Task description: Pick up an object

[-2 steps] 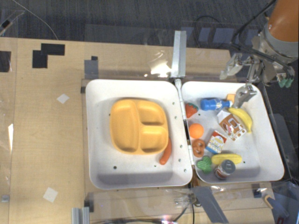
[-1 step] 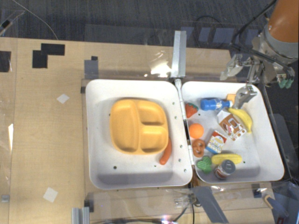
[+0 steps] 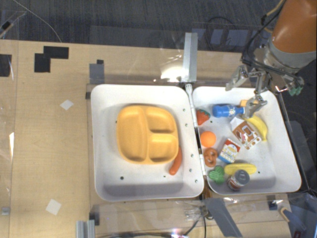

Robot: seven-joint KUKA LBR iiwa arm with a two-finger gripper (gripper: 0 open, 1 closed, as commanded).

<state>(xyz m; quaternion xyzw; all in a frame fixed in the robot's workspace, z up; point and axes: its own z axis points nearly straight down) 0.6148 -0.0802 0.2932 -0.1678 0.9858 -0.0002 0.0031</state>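
the gripper (image 3: pixel 246 89) hangs over the right bin (image 3: pixel 285 175) at about one o'clock of its floor, fingers spread wide, nothing between them. just at its five o'clock lies the blue bottle (image 3: pixel 227 111), with the banana (image 3: pixel 259 126) beside it. an orange ball (image 3: pixel 208 139) sits toward nine o'clock. over in the left bin (image 3: pixel 101 133), a yellow divided tray (image 3: pixel 147 133) with a carrot (image 3: pixel 175 165) at its five o'clock.

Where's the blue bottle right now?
The blue bottle lies in the right bin, near its far edge, beside the banana and just below the gripper.
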